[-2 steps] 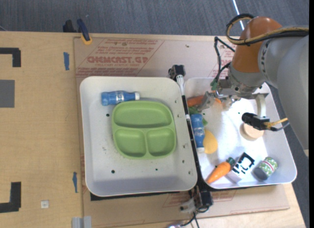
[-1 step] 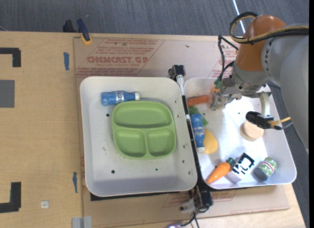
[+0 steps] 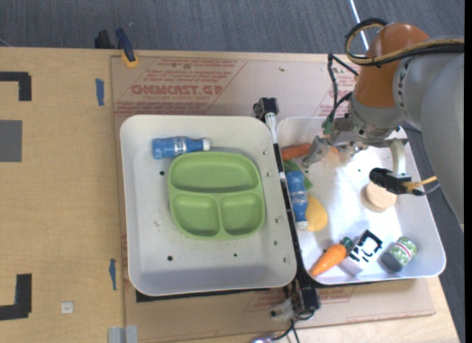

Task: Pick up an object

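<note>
Orange-red, that's the colour beside the hand [image 3: 318,151]: a small orange-red piece [image 3: 293,151] lies in the far left corner of the right bin [image 3: 346,186], and the hand hangs low just to its right, tilted toward it. Whether the hand is open or closed, I cannot tell from this angle, and nothing shows as gripped. My read is that this piece is the target, and the slanted approach suits a thing tucked into a corner.

Along the right bin's left wall lies a blue bottle [image 3: 296,195], with a yellow piece [image 3: 316,215] touching it on the inner side, a crowded pair and harder to get around. Toward the right bin's near edge sit a carrot [image 3: 328,258], a black-and-white block [image 3: 363,249] and a green can [image 3: 399,252], close together. A pale round disc [image 3: 380,197] rests nearer the bin's right wall, apart from the others.

Beyond the right bin's left wall, the left bin [image 3: 140,209] holds a green divided plate [image 3: 216,194] and a second blue bottle [image 3: 177,146], well away from the hand. Both bins sit flat on the surface [image 3: 51,186].
</note>
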You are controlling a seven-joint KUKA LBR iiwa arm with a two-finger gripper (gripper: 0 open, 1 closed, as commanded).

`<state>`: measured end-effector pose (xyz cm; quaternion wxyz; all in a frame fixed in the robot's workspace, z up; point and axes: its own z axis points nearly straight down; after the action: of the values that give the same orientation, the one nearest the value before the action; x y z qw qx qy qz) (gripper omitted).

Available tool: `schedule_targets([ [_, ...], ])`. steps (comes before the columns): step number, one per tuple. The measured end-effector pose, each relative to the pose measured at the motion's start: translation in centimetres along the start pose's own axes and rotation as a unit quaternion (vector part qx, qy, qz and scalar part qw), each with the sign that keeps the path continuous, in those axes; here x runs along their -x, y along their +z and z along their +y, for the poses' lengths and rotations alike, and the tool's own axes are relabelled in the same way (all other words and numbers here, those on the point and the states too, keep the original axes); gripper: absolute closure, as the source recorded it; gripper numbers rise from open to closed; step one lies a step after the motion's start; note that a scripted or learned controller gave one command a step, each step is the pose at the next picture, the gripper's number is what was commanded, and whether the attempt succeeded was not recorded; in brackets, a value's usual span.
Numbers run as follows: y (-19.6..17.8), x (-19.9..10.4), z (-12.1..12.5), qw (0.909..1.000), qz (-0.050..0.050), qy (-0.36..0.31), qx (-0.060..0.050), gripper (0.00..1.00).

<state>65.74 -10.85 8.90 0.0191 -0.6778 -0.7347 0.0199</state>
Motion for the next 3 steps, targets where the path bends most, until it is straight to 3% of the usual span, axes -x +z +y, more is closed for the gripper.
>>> schedule_targets([
  [1, 1.0, -1.4, -11.3, 0.9987, -0.001, -0.043, 0.027, 0.00],
  [2, 1.1, -1.5, -13.7, 0.9322, -0.013, -0.361, 0.029, 0.00],
  [3, 1.0, -1.1, -10.8, 0.8975, -0.013, -0.440, 0.024, 0.00],
])
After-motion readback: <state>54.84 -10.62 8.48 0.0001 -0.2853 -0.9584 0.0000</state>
